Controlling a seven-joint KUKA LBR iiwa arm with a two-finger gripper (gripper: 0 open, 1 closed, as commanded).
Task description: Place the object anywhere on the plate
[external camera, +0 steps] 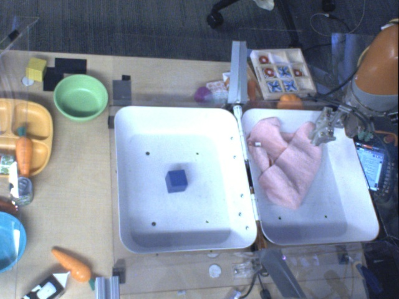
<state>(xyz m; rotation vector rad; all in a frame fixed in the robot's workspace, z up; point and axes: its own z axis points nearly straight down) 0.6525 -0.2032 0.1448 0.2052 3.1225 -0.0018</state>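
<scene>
A small blue cube (177, 180) rests on the floor of the left white bin (137, 229), a little left of its middle. A crumpled pink cloth (283, 161) lies in the left half of the right white bin (349, 223). My gripper (323, 128) hangs over the right bin's far side, right at the cloth's upper right corner and far from the cube. A blue plate (7, 242) shows at the bench's left edge, outside both bins, and a yellow divided plate (34, 120) lies farther back on the left.
A green bowl (80, 96) stands behind the left bin. A carrot (23, 155) lies on the yellow plate, another carrot (72, 265) on the bench near the front left. A patterned box (282, 72) and small items sit behind the bins.
</scene>
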